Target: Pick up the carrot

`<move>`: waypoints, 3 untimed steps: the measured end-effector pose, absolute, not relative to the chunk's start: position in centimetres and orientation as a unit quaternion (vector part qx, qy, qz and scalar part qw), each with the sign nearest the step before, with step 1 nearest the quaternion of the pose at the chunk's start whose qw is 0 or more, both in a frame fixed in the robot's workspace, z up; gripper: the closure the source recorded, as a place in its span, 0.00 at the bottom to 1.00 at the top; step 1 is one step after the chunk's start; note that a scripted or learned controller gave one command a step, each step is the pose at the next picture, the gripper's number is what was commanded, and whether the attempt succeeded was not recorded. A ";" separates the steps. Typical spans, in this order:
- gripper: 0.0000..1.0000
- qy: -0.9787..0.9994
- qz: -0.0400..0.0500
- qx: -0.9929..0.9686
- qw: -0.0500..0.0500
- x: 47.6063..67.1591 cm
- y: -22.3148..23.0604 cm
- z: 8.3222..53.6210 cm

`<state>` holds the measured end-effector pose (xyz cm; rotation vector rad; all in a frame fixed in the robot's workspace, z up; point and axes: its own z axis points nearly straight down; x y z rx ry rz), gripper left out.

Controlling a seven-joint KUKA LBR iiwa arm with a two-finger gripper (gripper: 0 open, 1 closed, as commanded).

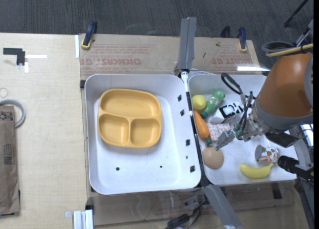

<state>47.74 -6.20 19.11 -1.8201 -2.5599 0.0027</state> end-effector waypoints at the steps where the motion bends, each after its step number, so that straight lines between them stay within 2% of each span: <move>1: 1.00 -0.815 0.001 -0.580 0.000 47.8 -6.3 19.9; 2: 1.00 -0.887 0.001 -0.462 -0.001 53.3 -12.6 21.8; 3: 1.00 -0.892 0.001 -0.453 -0.001 54.0 -16.5 23.5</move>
